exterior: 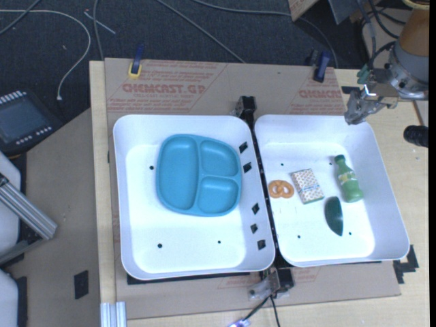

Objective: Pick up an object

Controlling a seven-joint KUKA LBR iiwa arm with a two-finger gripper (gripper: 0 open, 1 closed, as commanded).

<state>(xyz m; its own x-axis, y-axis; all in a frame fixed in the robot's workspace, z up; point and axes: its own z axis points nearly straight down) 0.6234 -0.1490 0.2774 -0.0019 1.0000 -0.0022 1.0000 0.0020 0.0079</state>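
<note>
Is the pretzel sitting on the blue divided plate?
No, the pretzel lies on the floor of the right bin beside the patterned packet, while the blue divided plate is in the left bin.

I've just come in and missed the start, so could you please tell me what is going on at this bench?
A grey robot arm is trying to pick up an object. Its hand hovers over the far right corner of the right bin, holding nothing visible. In that bin lie a green bottle, a dark green object, a patterned packet and a pretzel. The left bin holds a blue divided plate.
</note>
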